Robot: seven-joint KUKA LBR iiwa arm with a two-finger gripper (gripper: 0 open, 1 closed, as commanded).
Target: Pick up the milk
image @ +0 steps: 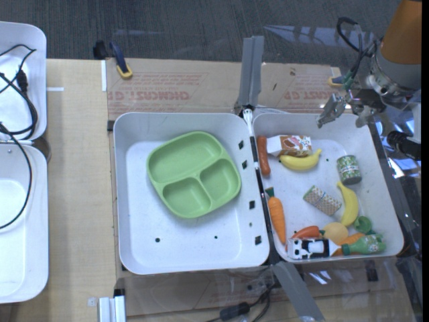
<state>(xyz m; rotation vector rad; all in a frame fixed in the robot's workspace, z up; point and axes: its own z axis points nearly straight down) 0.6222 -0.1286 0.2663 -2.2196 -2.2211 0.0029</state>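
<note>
Near the front edge of the right bin, by its front-left corner, the milk lies on its side, a small carton with black-and-white cow patches. Its long axis runs left to right along the bin's front wall; which end is the top I cannot tell. An orange carrot lies just left of it, a yellow banana further right, and a red piece touches its upper edge. My tool hangs above the bin's back edge, well apart from the milk, fingers spread open with nothing between them. On the left bin sits a green divided plate.
</note>
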